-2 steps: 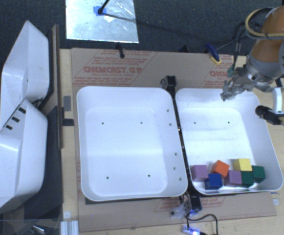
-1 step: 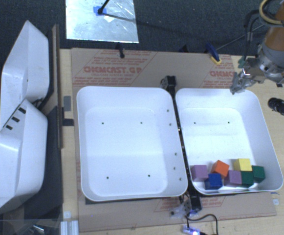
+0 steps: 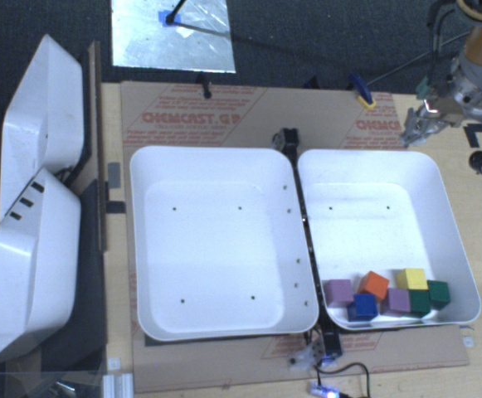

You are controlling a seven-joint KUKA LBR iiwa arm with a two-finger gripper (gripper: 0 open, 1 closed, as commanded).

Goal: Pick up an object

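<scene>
Blocks (image 3: 387, 293) are packed tight in the near corner of the right bin (image 3: 440, 181). The claw (image 3: 412, 128) is held far away above the bin's back edge; its state cannot be told. Two touching blocks could be pinched at once and dropped.

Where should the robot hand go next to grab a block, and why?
Probably down and toward the near edge of the right bin. The gripper hangs above that bin's far right corner, apart from everything, while the blocks, such as the orange block, crowd against the bin's near wall.
</scene>
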